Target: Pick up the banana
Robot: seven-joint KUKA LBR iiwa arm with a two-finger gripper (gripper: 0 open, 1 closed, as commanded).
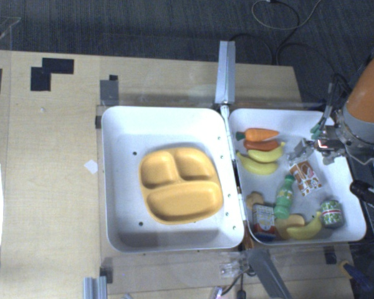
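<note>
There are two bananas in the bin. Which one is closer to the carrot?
The upper banana, lying right beneath the orange carrot. The other banana sits at the bin's bottom edge, beside the green can.

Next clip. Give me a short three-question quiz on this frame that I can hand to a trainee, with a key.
1. True or false: the yellow tray lies in the left bin.
2. Which item lies right above the upper banana in the right bin? A) green bottle B) carrot C) can
3. Fill in: the second banana lies near the ______ edge of the right bin.

Key:
1. True.
2. B, the carrot and a red piece lie stacked above it.
3. Near, or bottom, edge, beside the can.

The gripper hovers over the right bin's far right part, apart from both bananas.
</note>
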